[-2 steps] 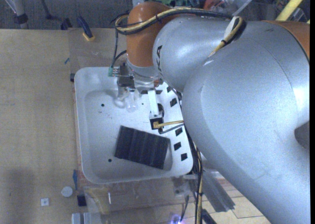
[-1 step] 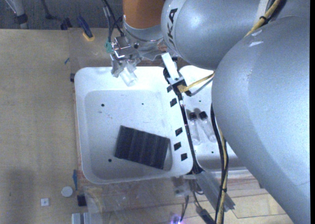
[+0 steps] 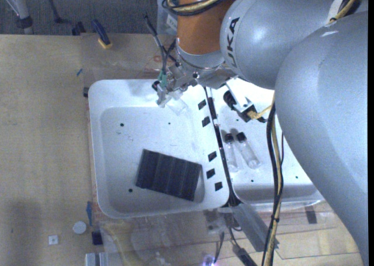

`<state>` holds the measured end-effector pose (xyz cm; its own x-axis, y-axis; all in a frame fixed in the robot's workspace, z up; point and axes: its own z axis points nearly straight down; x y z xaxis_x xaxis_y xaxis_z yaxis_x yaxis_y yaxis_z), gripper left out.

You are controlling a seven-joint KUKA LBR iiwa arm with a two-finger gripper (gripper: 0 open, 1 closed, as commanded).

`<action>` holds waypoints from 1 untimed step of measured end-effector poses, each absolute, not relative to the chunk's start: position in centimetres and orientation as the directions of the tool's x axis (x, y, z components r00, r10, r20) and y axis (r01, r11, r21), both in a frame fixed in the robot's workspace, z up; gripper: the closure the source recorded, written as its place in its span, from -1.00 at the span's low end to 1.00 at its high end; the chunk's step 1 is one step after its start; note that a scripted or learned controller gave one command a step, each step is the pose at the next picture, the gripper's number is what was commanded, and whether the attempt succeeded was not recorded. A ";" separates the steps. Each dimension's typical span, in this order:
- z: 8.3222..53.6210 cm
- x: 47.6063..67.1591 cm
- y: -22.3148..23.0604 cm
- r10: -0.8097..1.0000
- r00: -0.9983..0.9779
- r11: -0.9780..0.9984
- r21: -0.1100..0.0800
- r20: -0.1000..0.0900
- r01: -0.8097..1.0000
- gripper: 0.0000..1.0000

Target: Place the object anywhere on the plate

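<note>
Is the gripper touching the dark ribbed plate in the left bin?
Apart. The camera view shows bare white bin floor between the gripper and the plate.

Black capital letters reading "UKA", the visible part of the maker's name, ran along the large grey metal arm (image 3: pixel 274 37) just below its orange band. Nothing else was legible.

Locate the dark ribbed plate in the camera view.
The dark ribbed plate lies flat in the left bin, toward its near right corner, below the gripper.

Glossy white bin (image 3: pixel 105 142), perhaps plastic
</note>
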<state>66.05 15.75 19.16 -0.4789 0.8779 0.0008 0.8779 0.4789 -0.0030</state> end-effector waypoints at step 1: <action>22.2 66.6 21.0 0.880 -0.475 0.475 0.003 0.000 0.880 1.00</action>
